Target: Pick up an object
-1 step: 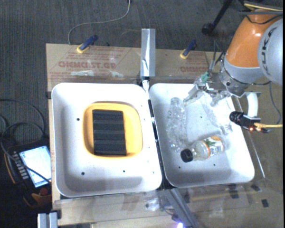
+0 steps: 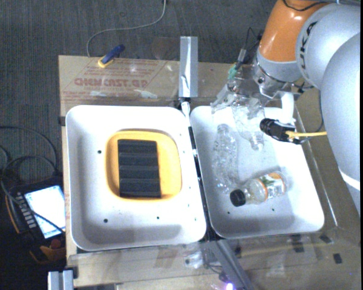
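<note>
Hovering over right bin (image 2: 302,216), gripper (image 2: 245,104): grip state you cannot tell. Capped bottle (image 2: 260,189) lies unlifted. Judge pick not done.

The grey arm (image 2: 342,71) reaches in from the right, its orange band (image 2: 284,26) sitting above the wrist. The gripper (image 2: 239,104) points down and leftward, its clear fingers (image 2: 221,103) too faint to read.
</note>
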Available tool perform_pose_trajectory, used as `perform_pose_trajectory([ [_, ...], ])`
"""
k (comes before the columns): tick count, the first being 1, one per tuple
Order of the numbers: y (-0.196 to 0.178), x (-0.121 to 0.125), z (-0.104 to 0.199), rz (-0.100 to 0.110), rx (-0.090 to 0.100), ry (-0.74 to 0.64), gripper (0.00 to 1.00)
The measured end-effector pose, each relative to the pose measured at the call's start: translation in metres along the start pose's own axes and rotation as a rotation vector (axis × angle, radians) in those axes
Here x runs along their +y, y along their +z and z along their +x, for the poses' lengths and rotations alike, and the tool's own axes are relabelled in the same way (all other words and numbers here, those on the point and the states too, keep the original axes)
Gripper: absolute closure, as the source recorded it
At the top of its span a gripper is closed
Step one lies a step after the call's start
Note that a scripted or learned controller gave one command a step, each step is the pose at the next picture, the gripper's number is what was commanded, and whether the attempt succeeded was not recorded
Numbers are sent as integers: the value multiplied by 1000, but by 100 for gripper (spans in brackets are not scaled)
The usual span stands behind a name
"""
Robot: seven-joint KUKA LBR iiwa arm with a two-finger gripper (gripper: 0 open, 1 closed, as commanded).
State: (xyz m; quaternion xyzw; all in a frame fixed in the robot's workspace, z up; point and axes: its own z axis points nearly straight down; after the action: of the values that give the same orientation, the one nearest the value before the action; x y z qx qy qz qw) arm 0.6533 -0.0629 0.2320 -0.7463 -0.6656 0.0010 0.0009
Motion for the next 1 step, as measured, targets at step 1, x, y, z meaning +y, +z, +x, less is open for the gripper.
perform_pose_trajectory([
  [1, 0, 0, 0, 0, 0, 0, 0],
])
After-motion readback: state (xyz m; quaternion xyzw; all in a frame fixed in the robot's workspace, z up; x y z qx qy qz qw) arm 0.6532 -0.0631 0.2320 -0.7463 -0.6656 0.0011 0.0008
